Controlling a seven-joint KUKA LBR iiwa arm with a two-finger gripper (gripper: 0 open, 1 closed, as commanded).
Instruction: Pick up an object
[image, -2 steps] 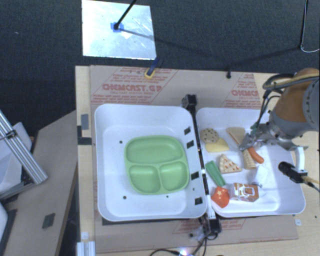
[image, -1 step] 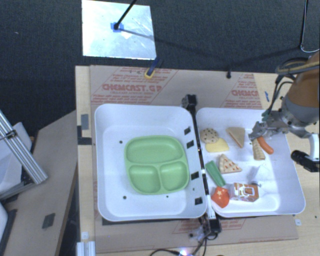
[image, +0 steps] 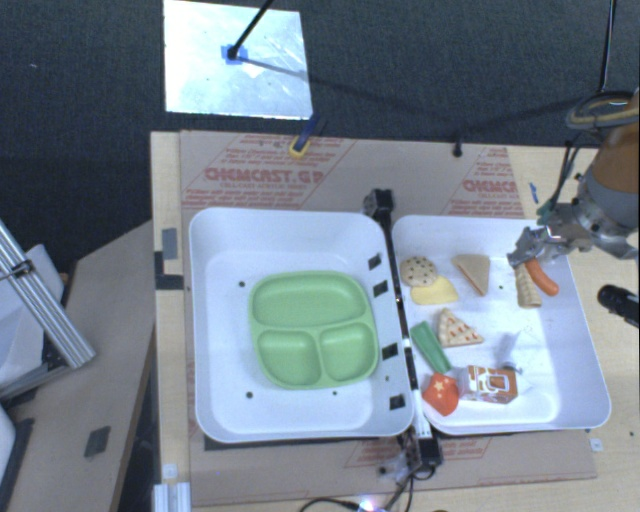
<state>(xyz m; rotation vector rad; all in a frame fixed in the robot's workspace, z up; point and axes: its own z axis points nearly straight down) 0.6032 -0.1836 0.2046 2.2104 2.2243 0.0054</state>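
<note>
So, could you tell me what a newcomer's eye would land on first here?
Probably the green divided plate, alone in the left bin. Next, the toy food scattered in the right bin, such as a tomato and cookie. The arm's hand hovers by an orange carrot.

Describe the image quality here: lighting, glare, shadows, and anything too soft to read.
Camera view: even overhead light with soft, weak shadows; the two white bins look bright but keep their edges; the foil-like sheet at top shows patchy glare; the claw over the right bin is soft and small, its fingers unreadable; the print on the small carton is too blurred to read.
</note>
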